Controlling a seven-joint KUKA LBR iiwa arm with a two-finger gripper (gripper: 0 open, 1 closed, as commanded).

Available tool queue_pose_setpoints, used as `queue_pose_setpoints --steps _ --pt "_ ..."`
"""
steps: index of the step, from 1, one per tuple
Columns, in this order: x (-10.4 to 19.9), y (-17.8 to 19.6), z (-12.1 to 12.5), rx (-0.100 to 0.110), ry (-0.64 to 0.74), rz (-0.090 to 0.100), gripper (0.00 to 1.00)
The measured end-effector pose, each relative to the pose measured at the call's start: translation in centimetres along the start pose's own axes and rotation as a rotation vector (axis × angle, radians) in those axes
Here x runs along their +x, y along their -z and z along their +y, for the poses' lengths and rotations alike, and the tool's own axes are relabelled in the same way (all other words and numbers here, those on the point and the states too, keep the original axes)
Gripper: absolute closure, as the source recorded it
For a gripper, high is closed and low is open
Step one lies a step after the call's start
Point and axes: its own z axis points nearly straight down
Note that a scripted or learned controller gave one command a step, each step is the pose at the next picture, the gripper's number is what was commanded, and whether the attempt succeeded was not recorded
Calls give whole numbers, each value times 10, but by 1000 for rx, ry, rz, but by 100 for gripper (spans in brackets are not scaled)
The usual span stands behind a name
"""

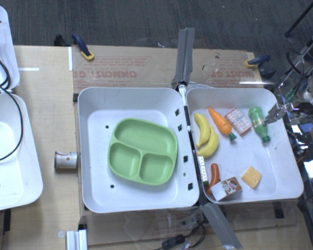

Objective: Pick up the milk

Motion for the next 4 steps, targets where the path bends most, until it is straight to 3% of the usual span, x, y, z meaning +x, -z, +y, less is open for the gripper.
queue_pose_setpoints --steps 1,2,3,4 --pt "77 -110 -48 2 -248 1 0" --pt "82 -126 -85 -2 -95 0 0" --pt "69 -126 -2 -1 -138 -1 0" --pt "47 -96 -46 1 -216 1 0"
